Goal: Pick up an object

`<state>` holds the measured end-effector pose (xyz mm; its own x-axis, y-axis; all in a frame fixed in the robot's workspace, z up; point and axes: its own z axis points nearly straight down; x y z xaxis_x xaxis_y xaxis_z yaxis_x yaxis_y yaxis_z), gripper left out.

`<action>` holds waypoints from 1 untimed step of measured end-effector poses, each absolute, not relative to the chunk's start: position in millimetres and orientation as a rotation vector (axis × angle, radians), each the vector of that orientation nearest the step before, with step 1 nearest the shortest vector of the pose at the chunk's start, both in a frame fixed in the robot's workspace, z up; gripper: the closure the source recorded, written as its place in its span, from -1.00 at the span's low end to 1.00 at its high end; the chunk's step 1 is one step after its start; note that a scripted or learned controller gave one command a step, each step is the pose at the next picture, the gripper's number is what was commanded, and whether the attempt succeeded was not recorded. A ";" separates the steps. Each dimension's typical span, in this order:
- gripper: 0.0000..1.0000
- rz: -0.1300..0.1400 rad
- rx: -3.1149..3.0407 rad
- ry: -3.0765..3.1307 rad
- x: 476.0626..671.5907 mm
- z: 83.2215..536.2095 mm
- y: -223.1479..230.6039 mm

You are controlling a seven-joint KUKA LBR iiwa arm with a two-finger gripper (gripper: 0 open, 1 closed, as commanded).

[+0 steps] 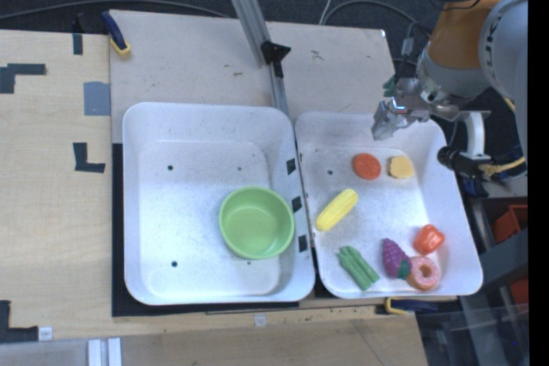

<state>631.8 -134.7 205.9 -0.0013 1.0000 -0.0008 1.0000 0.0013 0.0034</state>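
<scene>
Your pincer [383, 126] hangs over the far edge of the right bin [446, 210], pointing down and toward the left. Nothing sits between its tips; whether they stand wide or narrow you cannot tell, since they blur into one grey shape against the white wall.

The wrist block sits just above and right of it. Behind that, the orange band [467, 13] and grey arm [515, 39] rise toward the upper right, where the frame edge cuts them off. Black cables loop around the wrist and partly cover it.

Nearest objects, all lying in the right bin and apart from the pincer: a red round piece [366, 166] just below it, and a yellow round piece [400, 167] beside that. The corn cob [336, 209] lies tilted further toward the middle. Along the near side you have a green vegetable [358, 267], purple grapes [393, 256], a red pepper [428, 239] and a pink doughnut [424, 273], the last three crowded together and touching.

The left bin [154, 184] holds a green bowl [256, 223], upright.

A metal post [249, 0] crosses the counter [51, 176] at a slant, its top cut off by the frame.
</scene>
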 end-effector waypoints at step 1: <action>1.00 0.004 2.217 2.222 637.6 249.8 -133.5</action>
<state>637.6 -133.5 249.8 -0.0024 1.0000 -0.0007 1.0000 0.0024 0.0039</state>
